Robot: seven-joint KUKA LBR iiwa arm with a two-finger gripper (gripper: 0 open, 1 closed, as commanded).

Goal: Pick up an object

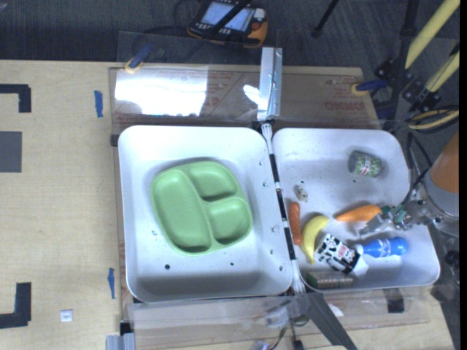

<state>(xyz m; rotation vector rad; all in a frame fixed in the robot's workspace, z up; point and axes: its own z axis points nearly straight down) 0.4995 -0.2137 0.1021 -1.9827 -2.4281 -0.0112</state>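
While the grey arm [446, 184] leans in over the right bin [321, 152], its tool [390, 216] sits low just beside the tip of an orange carrot [357, 213]; whether it is released or clenched cannot be told. Just below the carrot lie a blue bottle [384, 249], a black-and-white carton [337, 253] and a yellow banana [314, 233]. A green can [365, 164] rests above the carrot, well apart. The left bin [139, 159] holds a green divided tray [202, 205].
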